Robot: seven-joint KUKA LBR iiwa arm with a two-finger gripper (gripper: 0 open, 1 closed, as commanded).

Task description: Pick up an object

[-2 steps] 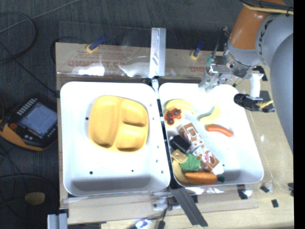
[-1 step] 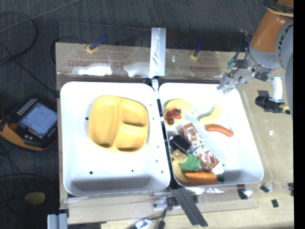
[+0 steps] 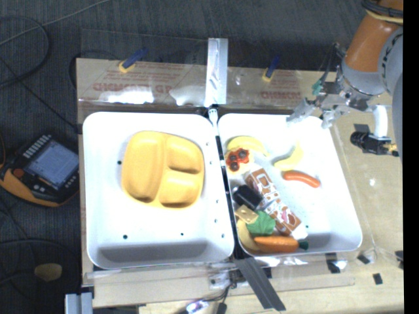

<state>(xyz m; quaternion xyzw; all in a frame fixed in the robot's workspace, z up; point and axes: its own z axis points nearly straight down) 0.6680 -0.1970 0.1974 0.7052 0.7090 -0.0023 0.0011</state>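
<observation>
Near edge of the right bin (image 3: 340,195): a toy carrot (image 3: 275,244) lies along the near wall, touching a green leafy piece (image 3: 262,224) just behind it. A brown-and-white snack packet (image 3: 272,198) runs diagonally from mid-bin toward the carrot, with a small black block (image 3: 247,197) against its left side. Farther back, a yellow piece with a red-and-black item on it (image 3: 237,154) sits close to the divider; a pale yellow curved piece (image 3: 288,156) and an orange-red sausage (image 3: 301,178) lie to the right, apart from each other. Left bin (image 3: 98,195) holds one yellow divided tray (image 3: 162,169), roughly centred.

Arm (image 3: 373,41) comes in from the far right, orange band up high, wrist angled down and left. Jaws (image 3: 314,112) hover over the far-right corner of the right bin, above its rim, well clear of the objects. Nothing visibly between them; cannot tell whether they are apart or together, too small and blurred.

On the table, blue clip (image 3: 133,59) and yellow clip (image 3: 269,72) at far side. Handheld pendant (image 3: 42,169) on the floor, left.
</observation>
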